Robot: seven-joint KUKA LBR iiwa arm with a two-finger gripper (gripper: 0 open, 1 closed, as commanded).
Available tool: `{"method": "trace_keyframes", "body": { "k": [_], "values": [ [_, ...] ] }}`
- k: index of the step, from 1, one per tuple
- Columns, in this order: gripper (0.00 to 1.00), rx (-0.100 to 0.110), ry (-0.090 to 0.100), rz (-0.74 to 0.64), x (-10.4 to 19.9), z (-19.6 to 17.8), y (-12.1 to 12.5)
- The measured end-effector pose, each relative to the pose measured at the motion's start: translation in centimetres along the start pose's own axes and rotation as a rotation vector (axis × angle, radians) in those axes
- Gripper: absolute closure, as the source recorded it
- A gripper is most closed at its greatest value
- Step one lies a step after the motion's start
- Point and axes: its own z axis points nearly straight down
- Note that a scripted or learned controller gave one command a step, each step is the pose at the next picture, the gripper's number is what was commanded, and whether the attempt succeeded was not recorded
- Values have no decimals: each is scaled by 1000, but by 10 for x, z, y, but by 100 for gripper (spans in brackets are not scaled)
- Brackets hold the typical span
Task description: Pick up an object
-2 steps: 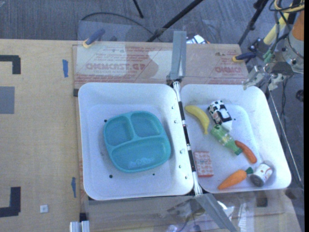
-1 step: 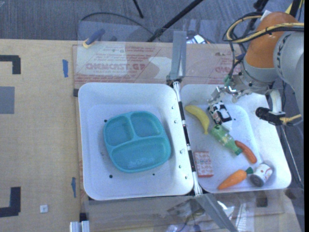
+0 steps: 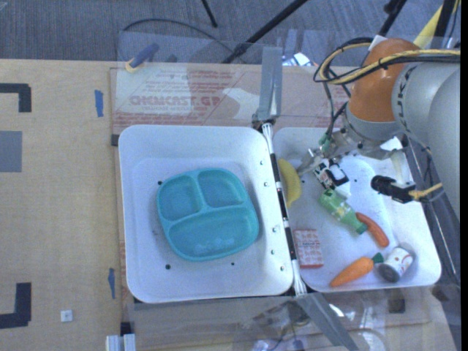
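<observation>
The arm [image 3: 409,93] reaches in over the right bin [image 3: 417,265], and its gripper [image 3: 330,168] hangs low above the far half of that bin. Whether the pincer is released or clenched cannot be told, since the wrist and cabling crowd over it and the tips are too small to read. No object is seen lifted in it.

Just below the pincer, almost touching its lower end, lies a green bottle [image 3: 342,209], tilted, with its far end under the tool. Past the bottle's near end sits a small red-orange piece [image 3: 376,229], touching or nearly touching it. Farther toward the near rim lies a toy carrot [image 3: 355,270], and beside it a small white can [image 3: 395,262] on its side. To the pincer's left, against the wall between the bins, lies a yellow banana [image 3: 291,181], close to the tool but apart from it. Nearer the viewer on that same side lies a flat red-and-white packet [image 3: 308,248].

Well away to the pincer's left, the left bin [image 3: 139,152] holds a teal divided plate [image 3: 208,214]
</observation>
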Motion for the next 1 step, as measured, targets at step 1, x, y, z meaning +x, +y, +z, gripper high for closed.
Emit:
{"method": "trace_keyframes", "body": {
  "k": [1],
  "values": [
    [100,-6,-2,2,-2,-13,2]
  ]
}}
